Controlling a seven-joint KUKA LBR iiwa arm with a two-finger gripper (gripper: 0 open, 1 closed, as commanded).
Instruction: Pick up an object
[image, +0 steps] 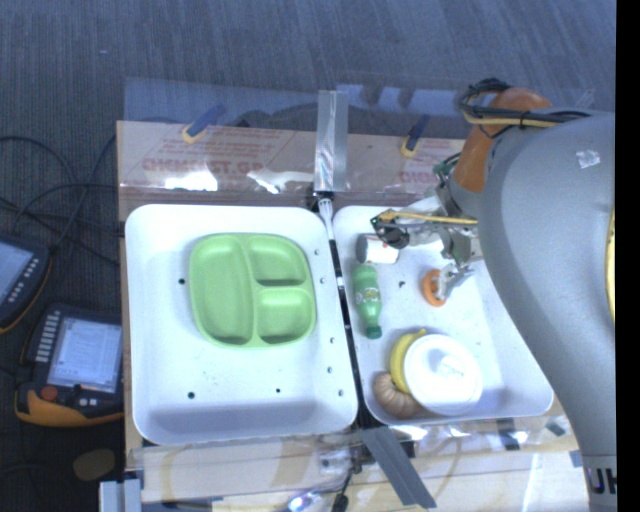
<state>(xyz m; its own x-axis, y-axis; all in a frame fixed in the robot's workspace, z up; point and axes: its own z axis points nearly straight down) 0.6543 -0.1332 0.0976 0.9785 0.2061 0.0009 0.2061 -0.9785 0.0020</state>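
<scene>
Right under the gripper (458, 262), in the right bin (520, 345), sits a small orange piece (433, 288), touching or nearly touching the lower fingertip. Can't tell how wide the jaws are, or whether anything's between them, too much wrist hardware in the way. Just off to the jaws' far side lies a green bottle (367, 300), probably light, stiff plastic and a bit slick, so I'd grab it across the middle of the body. The orange bit looks small and light, easy to knock away. Nearer the camera from the jaws: a white bowl (444, 373), a yellow banana (401, 360), a brown round thing (392, 395). The green tray (252, 290) is well apart in the left bin (160, 330).
</scene>
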